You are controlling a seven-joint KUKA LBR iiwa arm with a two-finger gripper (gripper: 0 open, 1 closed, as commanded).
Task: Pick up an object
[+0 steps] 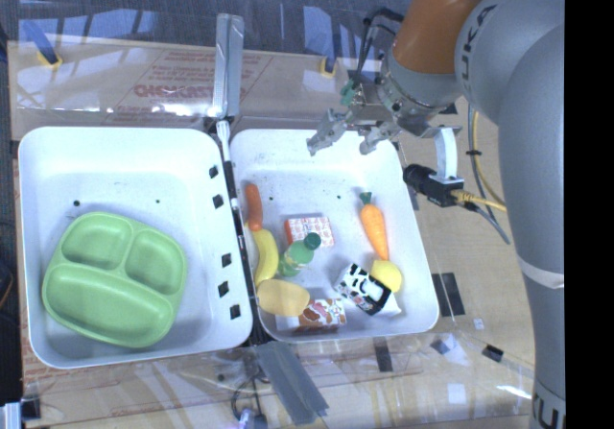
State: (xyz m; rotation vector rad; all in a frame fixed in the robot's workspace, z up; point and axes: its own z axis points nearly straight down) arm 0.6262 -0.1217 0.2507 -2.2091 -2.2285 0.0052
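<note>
Carrot (374, 229) in right bin (414, 254)

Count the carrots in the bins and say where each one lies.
2, both in the right bin: a larger carrot near its right wall, and a thinner carrot along its left wall. Others could be hidden under the pile.

Both bins (58, 154) are plain white. The left one holds a pale green divided tray (110, 278). In the right bin: an orange carrot (374, 228) with a green top, a thinner orange-red carrot (253, 207), a yellow banana (266, 255), a green bottle (297, 254), a red-and-white carton (309, 227), a black-and-white patterned piece (359, 287), possibly a cow print. The end effector (347, 134) is grey metal.
</note>
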